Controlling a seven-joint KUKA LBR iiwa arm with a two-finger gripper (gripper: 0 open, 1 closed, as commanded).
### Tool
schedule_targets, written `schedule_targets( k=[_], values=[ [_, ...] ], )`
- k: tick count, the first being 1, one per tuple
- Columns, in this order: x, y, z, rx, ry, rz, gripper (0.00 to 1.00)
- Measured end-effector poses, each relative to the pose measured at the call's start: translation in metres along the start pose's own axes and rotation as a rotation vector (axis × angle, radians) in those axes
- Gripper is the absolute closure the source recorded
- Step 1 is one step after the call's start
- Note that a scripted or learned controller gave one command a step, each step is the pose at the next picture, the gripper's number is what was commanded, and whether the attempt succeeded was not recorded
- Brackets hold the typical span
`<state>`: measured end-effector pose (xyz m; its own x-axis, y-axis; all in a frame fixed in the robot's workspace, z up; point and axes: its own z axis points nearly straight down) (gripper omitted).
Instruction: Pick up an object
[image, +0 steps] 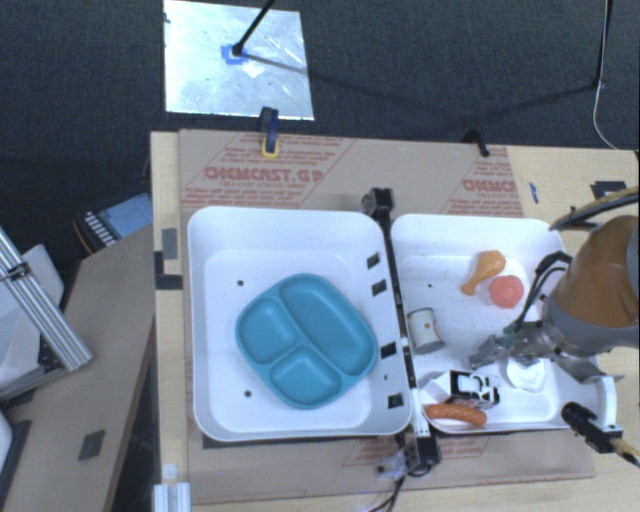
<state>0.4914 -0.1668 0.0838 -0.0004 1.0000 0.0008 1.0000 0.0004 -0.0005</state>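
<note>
My jaws (487, 352) low in the right bin (440, 235), their opening I cannot tell, black-and-white object (473, 386) just below them, orange sausage (455, 412) beside it, blue tray (305, 340) in the left bin.

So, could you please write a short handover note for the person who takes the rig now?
Gripper: low in the right bin, near its front; whether it grips anything cannot be told.
Right bin: chicken drumstick and pink ball toward the back, small grey cup on its left side, hot dog and black-and-white toy at the front, a white object beside the gripper.
Left bin: blue divided plate.
Done: no object seen lifted.
Left: grasp one object and raise it.
</note>
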Motion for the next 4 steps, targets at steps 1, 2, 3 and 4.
schedule_targets(
  k=[1, 2, 3, 4],
  values=[
    [-0.001, 0.002, -0.012, -0.005, -0.002, 0.0, 1.0],
    [-0.007, 0.008, -0.073, -0.007, -0.003, -0.003, 1.0],
    [-0.017, 0.006, -0.124, -0.008, -0.004, -0.003, 1.0],
    [-0.018, 0.008, -0.155, -0.006, -0.003, -0.004, 1.0]
  ],
)
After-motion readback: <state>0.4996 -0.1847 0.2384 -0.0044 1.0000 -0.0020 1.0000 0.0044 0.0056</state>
